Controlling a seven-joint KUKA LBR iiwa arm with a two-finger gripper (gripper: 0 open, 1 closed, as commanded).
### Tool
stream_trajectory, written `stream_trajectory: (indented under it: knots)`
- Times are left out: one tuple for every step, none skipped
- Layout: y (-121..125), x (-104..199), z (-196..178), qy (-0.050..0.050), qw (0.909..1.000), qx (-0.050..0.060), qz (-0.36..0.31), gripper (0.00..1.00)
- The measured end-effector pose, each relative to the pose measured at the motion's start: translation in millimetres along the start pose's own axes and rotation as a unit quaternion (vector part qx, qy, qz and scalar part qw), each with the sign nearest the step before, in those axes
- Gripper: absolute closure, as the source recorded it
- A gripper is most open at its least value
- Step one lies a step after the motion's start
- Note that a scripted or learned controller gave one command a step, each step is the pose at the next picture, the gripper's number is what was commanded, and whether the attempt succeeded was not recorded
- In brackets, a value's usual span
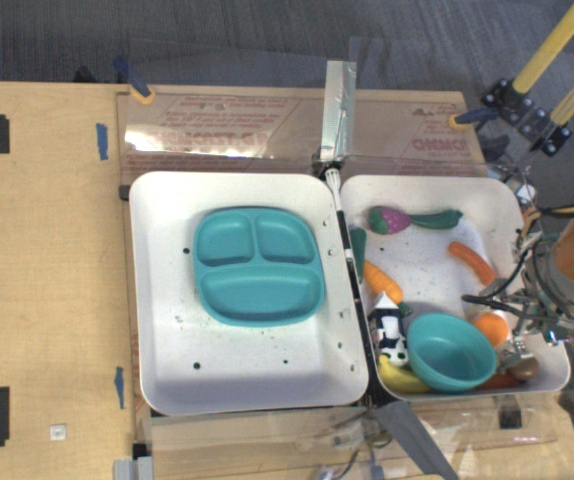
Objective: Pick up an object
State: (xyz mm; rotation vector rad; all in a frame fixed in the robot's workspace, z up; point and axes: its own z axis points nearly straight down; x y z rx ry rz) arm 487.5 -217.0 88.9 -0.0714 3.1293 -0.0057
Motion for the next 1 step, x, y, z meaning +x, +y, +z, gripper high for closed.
stream_trajectory:
  knots:
    - [15.4,-1.4,-0.8,-0.002,0.9984,0.001,-0.056,0.00]
